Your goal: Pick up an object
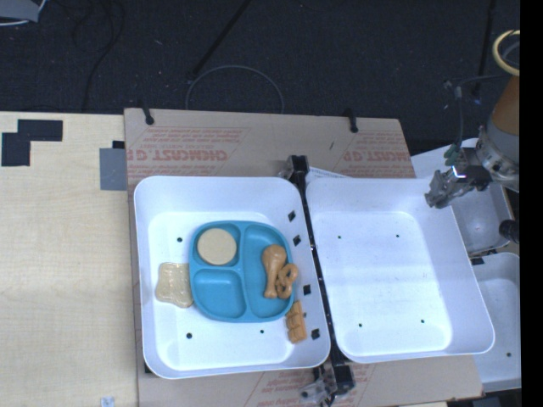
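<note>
At far right, the claw (443, 186) is hovering over the right white plastic bin (399, 346), grip state unclear; a blue compartment tray (222, 295) is sitting in the left bin (161, 202).

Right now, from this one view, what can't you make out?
- Gripper, camera view: small and dark over the right bin's far corner; whether the jaws are open or shut can't be told.
- Arm: cut off by the right edge.
- Pieces in the blue tray and beside it in the left bin: too small and blurred to identify.
- Bench front edge: cut off at the bottom.
</note>
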Controlling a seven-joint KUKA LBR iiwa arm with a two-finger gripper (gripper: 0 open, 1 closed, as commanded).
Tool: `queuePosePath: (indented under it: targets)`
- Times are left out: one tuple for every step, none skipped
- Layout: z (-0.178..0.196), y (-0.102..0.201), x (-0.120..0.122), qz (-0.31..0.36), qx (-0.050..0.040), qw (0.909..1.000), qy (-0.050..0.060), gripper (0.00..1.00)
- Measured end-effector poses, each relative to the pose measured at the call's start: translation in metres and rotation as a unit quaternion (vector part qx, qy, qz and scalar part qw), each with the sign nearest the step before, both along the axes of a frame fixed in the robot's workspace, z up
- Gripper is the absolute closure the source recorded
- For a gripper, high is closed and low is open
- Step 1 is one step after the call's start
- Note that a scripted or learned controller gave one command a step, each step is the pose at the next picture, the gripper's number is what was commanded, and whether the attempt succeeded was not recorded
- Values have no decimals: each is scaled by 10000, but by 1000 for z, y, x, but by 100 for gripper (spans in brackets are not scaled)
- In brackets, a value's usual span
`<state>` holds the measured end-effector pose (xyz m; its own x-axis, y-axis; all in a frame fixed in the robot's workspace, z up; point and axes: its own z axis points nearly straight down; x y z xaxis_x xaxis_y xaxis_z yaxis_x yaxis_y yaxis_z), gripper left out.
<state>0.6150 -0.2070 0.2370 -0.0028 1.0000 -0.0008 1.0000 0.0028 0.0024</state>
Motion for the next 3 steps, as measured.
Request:
queuePosePath:
  targets:
    - [-4, 48, -21, 1, 14, 10000, 36, 100]
    - [0, 94, -38, 2, 15, 10000, 34, 100]
    - [-12, 145, -40, -4, 12, 10000, 35, 100]
